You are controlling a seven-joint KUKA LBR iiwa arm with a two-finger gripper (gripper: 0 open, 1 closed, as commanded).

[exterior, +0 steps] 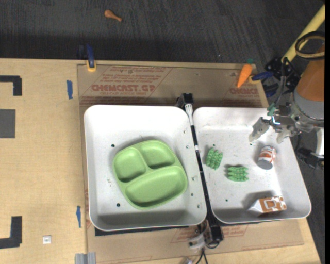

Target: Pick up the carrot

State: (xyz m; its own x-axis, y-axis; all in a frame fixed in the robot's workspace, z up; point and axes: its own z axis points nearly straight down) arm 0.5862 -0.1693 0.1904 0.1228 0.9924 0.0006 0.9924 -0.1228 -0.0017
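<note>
The carrot, small and orange with a green top, lies on the brown cardboard just beyond the far edge of the right bin, outside both bins. My gripper hangs over the far right part of the right bin, below and to the right of the carrot. It is open, its two pale fingers spread with nothing between them. A small silver and orange can lies on the bin floor just in front of the fingertips.
The right bin also holds two green knobbly toys and a small orange and white carton. A green divided plate sits in the left bin. Another small orange object lies on the dark floor far back.
</note>
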